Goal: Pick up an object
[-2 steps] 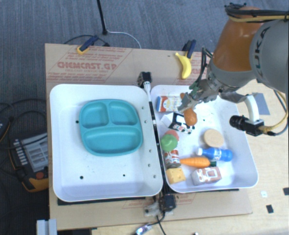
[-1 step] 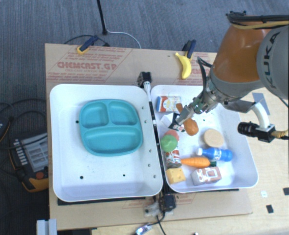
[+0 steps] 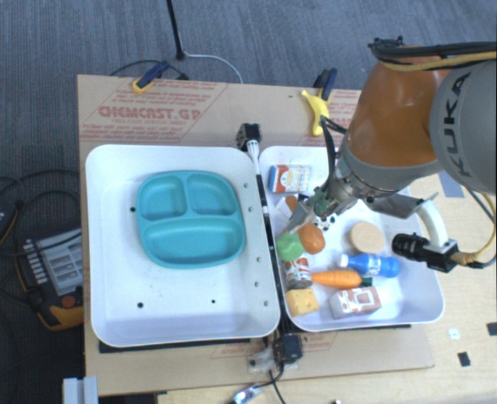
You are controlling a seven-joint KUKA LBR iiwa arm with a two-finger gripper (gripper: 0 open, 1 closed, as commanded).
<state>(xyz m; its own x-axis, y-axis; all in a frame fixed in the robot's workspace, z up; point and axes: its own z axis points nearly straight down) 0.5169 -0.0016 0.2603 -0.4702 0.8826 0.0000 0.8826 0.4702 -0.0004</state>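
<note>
My gripper hangs low over the right bin, near its left side, and it is open with nothing between its fingers. Just below it lie an orange-brown ball and a green round piece. A white and red carton lies behind the gripper. To the right sits a tan disc. Nearer the front are a blue bottle, a carrot, a small red can, a yellow block and a grey and red box.
The left bin holds a teal divided tray. The arm's orange band and grey body cover the right bin's far right part. A black clamp sits at the rim between the bins, and a yellow clip on the board behind.
</note>
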